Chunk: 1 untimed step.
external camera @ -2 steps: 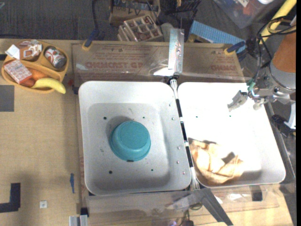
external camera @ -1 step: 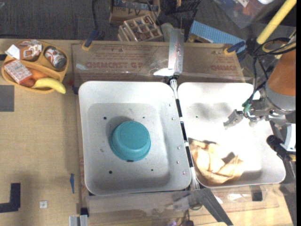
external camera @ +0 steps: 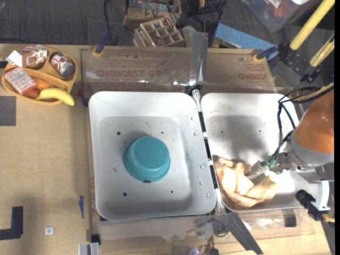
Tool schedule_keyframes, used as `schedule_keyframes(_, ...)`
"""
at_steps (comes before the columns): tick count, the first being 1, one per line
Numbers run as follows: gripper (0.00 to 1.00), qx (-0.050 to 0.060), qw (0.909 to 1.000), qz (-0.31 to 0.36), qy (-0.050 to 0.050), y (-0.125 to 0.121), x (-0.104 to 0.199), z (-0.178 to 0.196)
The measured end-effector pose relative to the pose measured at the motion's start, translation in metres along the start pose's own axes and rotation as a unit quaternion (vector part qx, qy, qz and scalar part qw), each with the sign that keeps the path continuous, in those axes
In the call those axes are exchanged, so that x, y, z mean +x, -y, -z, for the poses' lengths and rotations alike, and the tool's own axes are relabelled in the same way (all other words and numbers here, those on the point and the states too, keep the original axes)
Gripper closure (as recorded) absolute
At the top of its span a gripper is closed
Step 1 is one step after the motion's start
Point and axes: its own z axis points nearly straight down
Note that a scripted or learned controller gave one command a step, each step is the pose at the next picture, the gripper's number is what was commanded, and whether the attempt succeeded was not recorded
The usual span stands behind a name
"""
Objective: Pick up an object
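Teal plastic marks the upturned bowl, which sits bottom up near the middle of the left bin, a little toward its near side and apart from every wall. White and shallow, that bin lies edge to edge with the right bin, the two meeting along a narrow seam. In the right bin, a crumpled tan cloth lies bunched in the near left corner, pressed against the left wall and reaching to the near wall. The arm, grey with its orange band, comes in from the right over the right bin's right side, black cables looping above it. Its gripper sits low at the cloth's right edge, its tips on or just over the folds; whether the fingers are open or shut cannot be told, and no cloth is visibly caught between them. Beyond the bins, a strip of printed cardboard lies flat along the far edge of the bench. At the far left, an orange tray holds a banana, a small box and other toy food items.
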Motion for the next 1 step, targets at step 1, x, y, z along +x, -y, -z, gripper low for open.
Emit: schedule_keyframes(1,0.0,-0.001,0.9933,-0.116,0.001,-0.031,0.0166,-0.0001)
